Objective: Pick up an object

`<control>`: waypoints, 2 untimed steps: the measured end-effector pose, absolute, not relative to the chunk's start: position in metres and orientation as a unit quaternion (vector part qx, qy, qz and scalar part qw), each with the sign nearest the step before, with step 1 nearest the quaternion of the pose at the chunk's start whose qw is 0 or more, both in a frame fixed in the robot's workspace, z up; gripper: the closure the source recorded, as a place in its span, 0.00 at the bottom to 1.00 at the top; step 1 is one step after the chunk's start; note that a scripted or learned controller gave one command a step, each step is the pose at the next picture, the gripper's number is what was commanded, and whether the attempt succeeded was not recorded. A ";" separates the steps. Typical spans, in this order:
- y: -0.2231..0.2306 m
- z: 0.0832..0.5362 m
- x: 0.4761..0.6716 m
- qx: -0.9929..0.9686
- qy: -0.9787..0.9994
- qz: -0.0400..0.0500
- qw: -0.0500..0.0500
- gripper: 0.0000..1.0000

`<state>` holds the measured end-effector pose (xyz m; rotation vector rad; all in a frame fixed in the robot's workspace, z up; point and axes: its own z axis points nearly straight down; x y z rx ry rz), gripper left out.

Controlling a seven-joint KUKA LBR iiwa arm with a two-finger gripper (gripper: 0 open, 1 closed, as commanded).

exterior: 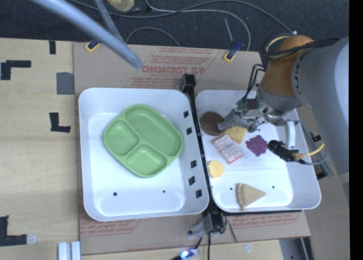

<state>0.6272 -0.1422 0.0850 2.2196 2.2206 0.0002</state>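
Observation:
The right bin (303, 196) holds a brown round cookie (210, 122), a pale yellow block (236, 134), a pink-and-white wrapped packet (228, 149), a purple bunch of grapes (256, 145), a small yellow round piece (215, 169) and a tan wedge (248, 194). My gripper (241, 118) hangs low at the back of that bin, just above the yellow block and to the right of the cookie. The grey arm with its orange band (286, 72) comes in from the right. Nothing shows between the fingers.
The left bin (96, 196) holds a green three-compartment plate (143, 139). A black divider (197, 151) with clips runs between the bins. Cables loop over the cardboard behind them, and a grey pole (74, 9) slants across the upper left.

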 end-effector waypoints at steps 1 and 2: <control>-0.140 0.099 0.629 0.706 0.708 0.003 0.002 1.00; -0.143 0.155 0.621 0.707 0.707 0.001 0.001 1.00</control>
